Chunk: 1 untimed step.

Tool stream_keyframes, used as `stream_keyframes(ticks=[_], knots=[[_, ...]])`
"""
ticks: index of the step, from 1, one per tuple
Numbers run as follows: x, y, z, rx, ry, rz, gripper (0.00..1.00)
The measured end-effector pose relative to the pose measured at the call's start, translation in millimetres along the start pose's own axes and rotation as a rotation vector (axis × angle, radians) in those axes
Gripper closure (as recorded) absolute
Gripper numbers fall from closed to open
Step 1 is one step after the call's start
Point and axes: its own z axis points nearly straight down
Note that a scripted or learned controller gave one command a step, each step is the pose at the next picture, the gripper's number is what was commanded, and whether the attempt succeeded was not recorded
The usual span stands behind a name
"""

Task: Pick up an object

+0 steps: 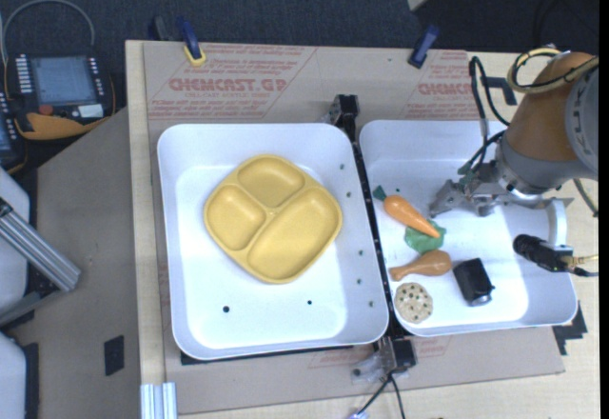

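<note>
Orange carrot (412, 215), drumstick (422, 265), cookie (413, 301), black block (473, 280) lie untouched in right bin (542, 308) | my claw (447, 201) beside carrot, grip state unreadable | pick not begun

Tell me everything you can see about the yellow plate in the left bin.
The yellow plate looks like smooth, matte plastic, a rounded shape with soft corners. Raised ridges split it into three compartments: two smaller ones toward the top and left, one larger toward the lower right. All three compartments look bare. It lies flat, right side up, turned at a slant to the bin's sides, near the middle of the left bin, resting on the white floor. Nothing else touches it.
</note>
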Motion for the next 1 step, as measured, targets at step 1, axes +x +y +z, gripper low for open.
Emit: stream_keyframes(ticks=[1], knots=[[-0.2,1.0,-12.5,-0.005,-0.001,0.000,1.00]])
